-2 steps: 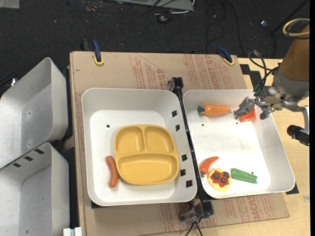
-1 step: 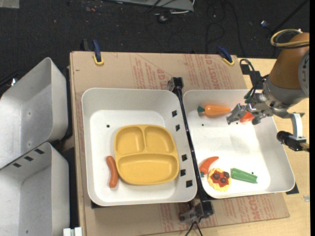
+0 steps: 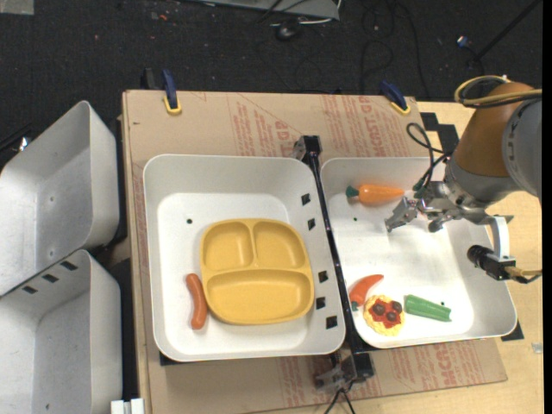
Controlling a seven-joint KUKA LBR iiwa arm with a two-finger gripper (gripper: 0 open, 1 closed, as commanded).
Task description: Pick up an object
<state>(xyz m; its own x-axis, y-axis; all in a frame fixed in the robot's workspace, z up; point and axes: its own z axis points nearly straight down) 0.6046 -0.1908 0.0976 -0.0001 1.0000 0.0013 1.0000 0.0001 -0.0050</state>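
In the right bin, an orange carrot with a green top lies at the back left. My gripper hangs just right of and below the carrot, apart from it. Its grey fingers are spread open with nothing between them. At the front of that bin lie a red chili pepper, a small round pizza and a green bean pod.
The left bin holds a yellow divided plate and a brown sausage left of it. A black divider runs between the bins. Two white tubs stand off the bench at the left.
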